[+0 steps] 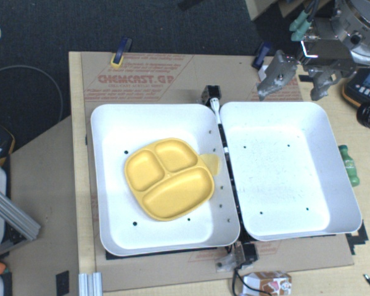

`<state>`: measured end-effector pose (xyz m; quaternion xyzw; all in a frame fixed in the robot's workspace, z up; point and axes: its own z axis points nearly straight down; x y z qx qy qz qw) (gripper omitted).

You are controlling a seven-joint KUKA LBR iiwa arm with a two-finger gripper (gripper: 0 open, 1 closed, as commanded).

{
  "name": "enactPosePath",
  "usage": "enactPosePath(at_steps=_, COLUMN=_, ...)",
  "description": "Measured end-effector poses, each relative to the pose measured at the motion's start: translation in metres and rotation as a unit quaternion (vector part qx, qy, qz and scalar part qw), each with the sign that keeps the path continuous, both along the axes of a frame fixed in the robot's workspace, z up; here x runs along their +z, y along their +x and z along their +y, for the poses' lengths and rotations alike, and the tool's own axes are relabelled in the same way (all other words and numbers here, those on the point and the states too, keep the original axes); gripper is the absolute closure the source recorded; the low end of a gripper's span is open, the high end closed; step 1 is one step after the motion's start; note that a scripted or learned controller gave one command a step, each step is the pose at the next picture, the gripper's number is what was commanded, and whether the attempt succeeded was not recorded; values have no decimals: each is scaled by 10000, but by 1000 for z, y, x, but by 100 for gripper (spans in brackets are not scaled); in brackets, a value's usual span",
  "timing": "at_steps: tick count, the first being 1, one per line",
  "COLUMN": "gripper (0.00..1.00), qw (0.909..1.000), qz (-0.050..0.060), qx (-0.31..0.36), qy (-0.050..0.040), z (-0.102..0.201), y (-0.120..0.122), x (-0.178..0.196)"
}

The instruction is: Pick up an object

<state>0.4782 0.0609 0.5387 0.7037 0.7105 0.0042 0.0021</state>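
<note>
A yellow divided plate [168, 179] with three compartments lies flat in the left white bin [108, 125]. A small pale yellow piece [210, 163] pokes out at the plate's right edge. My gripper [296, 82] hangs above the far rim of the right white bin [283, 122], well away from the plate. Its two grey fingers [273, 79] stand wide apart, open, with nothing between them.
Both bins rest on a cardboard sheet [142, 76] held by clips: a blue and yellow one [119, 52] at the back left and a green one [349, 165] at the right. A black clamp [211, 95] sits between the bins at the back.
</note>
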Motion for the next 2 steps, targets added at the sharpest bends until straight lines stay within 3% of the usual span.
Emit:
enactPosePath(at_steps=1, gripper=100, qw=10000, qz=11, qx=-39, qy=-15, z=-4, y=2, x=8)
enactPosePath(at_steps=2, gripper=100, qw=9999, qz=101, qx=-41, qy=-23, z=16, y=0, x=-107)
